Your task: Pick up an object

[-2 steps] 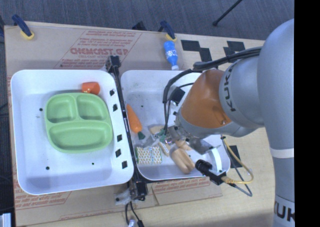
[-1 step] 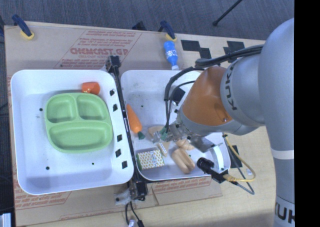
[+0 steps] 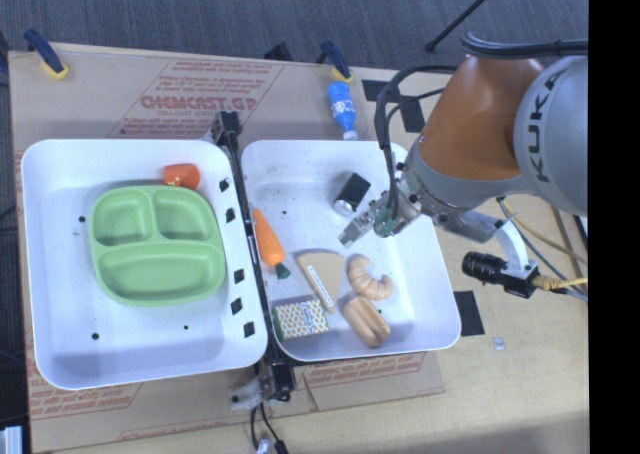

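My gripper [image 3: 364, 226] hangs over the middle of the right bin [image 3: 428, 282], reaching in from the right, with nothing visibly in it. A small black block with a silver end [image 3: 351, 192] lies just up-left of it. Below it lies a curled croissant [image 3: 368, 279], and a tan bread roll [image 3: 365, 321] lies near the bin's front edge. An orange carrot [image 3: 267, 240] rests along the bin's left wall. A pale wedge [image 3: 318, 278] and a checkered pad [image 3: 300, 319] lie at the front left.
The left bin [image 3: 50, 242] holds a green divided plate [image 3: 157, 245] and a red tomato [image 3: 181, 176] at its back. A blue bottle [image 3: 342, 108] lies on the cardboard behind the right bin. Clamps sit along the bench's back edge.
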`<state>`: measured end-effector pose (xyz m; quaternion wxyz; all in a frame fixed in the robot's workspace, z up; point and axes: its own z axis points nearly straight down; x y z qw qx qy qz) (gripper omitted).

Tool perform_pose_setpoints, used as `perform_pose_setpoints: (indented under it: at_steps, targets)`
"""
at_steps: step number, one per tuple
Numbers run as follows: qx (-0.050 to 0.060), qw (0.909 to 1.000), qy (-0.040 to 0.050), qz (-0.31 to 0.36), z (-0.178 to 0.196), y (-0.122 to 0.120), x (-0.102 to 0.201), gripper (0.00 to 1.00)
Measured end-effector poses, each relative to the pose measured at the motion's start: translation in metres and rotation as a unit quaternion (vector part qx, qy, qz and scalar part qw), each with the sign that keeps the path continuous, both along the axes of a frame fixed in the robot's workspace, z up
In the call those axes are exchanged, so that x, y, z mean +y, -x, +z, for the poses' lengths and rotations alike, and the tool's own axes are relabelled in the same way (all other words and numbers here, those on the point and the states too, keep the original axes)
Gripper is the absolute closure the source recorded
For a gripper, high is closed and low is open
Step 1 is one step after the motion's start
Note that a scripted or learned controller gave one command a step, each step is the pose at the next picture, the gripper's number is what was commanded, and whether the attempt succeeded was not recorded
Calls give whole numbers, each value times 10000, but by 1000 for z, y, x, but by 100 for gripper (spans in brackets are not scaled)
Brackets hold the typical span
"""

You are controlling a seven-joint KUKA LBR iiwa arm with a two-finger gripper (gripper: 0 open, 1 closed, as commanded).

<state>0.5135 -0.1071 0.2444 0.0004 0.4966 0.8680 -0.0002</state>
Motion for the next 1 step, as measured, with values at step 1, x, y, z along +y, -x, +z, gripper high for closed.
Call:
perform_pose_setpoints:
  at_steps: [1]
  targets:
    - [1, 10000, 1, 2, 0, 0, 0, 0]
